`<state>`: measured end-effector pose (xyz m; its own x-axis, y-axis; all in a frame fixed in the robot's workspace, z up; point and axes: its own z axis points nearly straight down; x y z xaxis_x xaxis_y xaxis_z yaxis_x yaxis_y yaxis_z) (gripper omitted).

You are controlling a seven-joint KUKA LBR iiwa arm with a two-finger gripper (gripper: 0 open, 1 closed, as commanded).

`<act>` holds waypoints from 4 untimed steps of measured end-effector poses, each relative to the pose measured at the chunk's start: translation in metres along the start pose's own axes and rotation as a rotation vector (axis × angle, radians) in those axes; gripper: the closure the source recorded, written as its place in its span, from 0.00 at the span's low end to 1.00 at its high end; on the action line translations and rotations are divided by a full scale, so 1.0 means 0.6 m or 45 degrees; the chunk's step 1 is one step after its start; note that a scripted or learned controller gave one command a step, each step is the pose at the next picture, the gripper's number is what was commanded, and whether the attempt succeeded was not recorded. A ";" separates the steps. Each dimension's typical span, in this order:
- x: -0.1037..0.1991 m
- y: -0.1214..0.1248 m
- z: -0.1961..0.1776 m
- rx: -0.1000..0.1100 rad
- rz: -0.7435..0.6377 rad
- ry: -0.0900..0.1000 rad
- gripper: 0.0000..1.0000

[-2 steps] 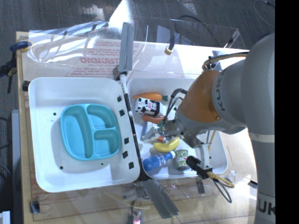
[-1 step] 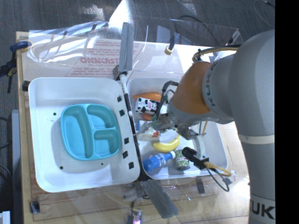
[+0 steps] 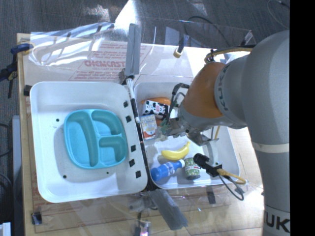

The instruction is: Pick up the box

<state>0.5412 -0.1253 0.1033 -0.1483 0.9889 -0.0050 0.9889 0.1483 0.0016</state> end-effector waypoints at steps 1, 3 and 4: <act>0.000 0.000 0.001 0.001 0.000 0.000 0.00; 0.004 0.085 0.001 0.006 0.193 0.004 1.00; 0.077 0.117 -0.224 0.000 -0.238 0.006 1.00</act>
